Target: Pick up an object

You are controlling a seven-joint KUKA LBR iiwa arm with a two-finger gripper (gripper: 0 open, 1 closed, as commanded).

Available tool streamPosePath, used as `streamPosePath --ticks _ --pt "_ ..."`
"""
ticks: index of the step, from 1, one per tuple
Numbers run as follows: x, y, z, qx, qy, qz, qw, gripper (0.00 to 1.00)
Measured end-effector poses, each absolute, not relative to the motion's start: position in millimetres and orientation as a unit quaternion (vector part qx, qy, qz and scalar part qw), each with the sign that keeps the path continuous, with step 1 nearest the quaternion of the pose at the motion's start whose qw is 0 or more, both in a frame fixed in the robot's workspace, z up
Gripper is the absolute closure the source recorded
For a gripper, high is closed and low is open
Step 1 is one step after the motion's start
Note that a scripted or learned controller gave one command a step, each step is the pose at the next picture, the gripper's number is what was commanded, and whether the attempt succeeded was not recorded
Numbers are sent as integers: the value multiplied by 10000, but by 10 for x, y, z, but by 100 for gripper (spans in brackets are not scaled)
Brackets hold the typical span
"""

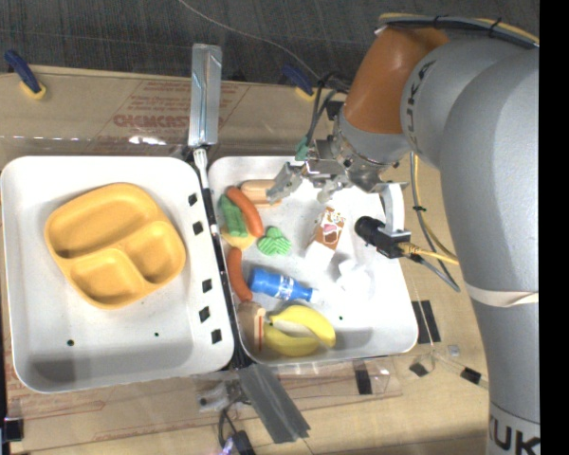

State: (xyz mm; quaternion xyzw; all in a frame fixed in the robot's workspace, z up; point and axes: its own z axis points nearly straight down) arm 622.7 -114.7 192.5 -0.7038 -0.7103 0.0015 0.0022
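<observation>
Arm: the grey arm with its orange band reaches in from the right and bends down over the far part of the right bin [398, 297].
Gripper: the gripper [313, 180] hangs over the far left of the right bin; its two fingers stand spread apart, with nothing between them.
Task things: the toy food lies in the right bin. An orange carrot [245, 211] and a green piece [231, 216] lie along the left wall; a light green ridged piece [274, 244] sits just right of them.
Near end: a blue bottle [280, 285] lies at a slant, with a yellow banana [302, 330] near the front wall and a thin orange stick [235, 275] against the left wall.
Middle: a small brown and white item [329, 227] sits just near of the gripper.
Open room: the right half of the right bin's floor is bare white, apart from a black cable plug [379, 236] hanging over it.
Left bin: the left bin [19, 282] holds a yellow divided tray [114, 243], with bare floor on all sides of it.
Edges: the two bins touch along a shared wall.
Surface: both bins rest on brown cardboard [95, 102].
</observation>
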Motion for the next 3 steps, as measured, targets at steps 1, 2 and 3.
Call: streamPosePath --ticks 1,2,3 --pt "6562 -1024 934 -6940 -7200 26 16 0" --pt "6553 -1018 1045 -6924 -7214 49 50 100" --pt "6590 -319 1973 -6792 -7339 -27 -27 100"
